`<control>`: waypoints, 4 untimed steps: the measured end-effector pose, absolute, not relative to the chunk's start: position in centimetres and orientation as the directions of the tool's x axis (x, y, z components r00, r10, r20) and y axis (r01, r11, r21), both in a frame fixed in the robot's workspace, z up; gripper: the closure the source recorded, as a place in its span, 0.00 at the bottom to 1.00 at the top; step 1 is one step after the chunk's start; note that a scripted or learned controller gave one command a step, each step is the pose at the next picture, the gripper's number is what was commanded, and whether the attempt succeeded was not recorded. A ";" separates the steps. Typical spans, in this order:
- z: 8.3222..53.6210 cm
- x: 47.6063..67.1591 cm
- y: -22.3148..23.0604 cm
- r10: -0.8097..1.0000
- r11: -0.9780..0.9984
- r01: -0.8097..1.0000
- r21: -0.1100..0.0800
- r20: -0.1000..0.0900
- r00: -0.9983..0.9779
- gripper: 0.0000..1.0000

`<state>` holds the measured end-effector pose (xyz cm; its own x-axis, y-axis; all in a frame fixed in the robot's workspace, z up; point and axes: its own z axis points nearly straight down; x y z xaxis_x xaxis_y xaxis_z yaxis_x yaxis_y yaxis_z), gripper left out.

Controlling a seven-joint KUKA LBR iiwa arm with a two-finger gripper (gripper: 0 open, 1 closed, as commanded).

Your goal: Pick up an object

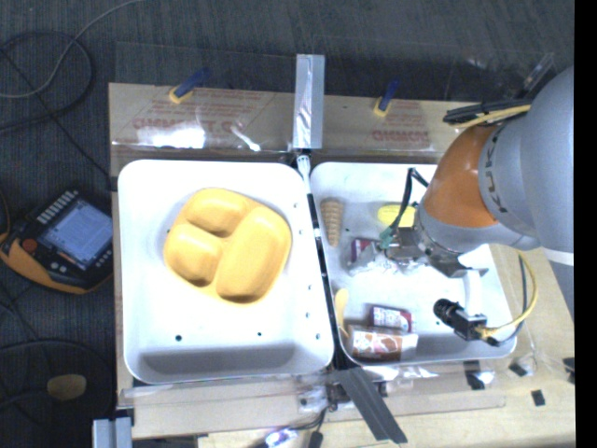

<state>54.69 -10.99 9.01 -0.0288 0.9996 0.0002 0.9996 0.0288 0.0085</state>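
A large yellow lumpy cushion-like object fills much of the left bin. The right bin holds a tan cone, a yellow piece, a dark red packet, a brown and white packet and a red and white packet. My gripper hangs low over the upper middle of the right bin, just right of the dark red packet and below the yellow piece. The wrist hides what lies under it.
The grey arm with its orange band covers the right bin's upper right part. A black plug with a yellow cable hangs over the bin's lower right. A metal divider stands between the bins. A control pendant lies left of the bench.
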 end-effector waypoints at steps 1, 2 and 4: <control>9.0 59.2 -10.7 1.000 0.012 1.000 0.011 -0.003 -0.012 0.00; 9.1 54.6 -9.9 0.997 0.078 0.997 0.014 -0.005 -0.078 0.00; 10.7 59.6 -11.1 0.999 0.044 0.999 -0.003 -0.005 -0.044 1.00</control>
<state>59.63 -11.12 10.73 -0.0441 0.9990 -0.0048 0.9990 0.0441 -0.0026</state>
